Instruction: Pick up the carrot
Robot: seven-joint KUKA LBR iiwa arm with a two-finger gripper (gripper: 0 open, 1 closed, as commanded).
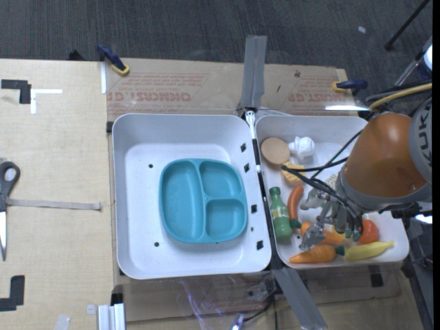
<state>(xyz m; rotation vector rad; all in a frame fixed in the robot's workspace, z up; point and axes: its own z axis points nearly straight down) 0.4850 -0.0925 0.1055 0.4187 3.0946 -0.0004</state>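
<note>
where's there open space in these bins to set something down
Left bin: bare white floor all around the teal tray, widest along its left side; the tray's compartments are bare too. Right bin is crowded: bottle, carrot, banana and the gripper pack it.

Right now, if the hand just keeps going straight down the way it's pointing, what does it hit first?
Probably the carrot. The hand points down into the right bin just above it, near the front wall. An orange piece lies right beside that line, so depth from this slanted view leaves some doubt about which it touches first.
</note>
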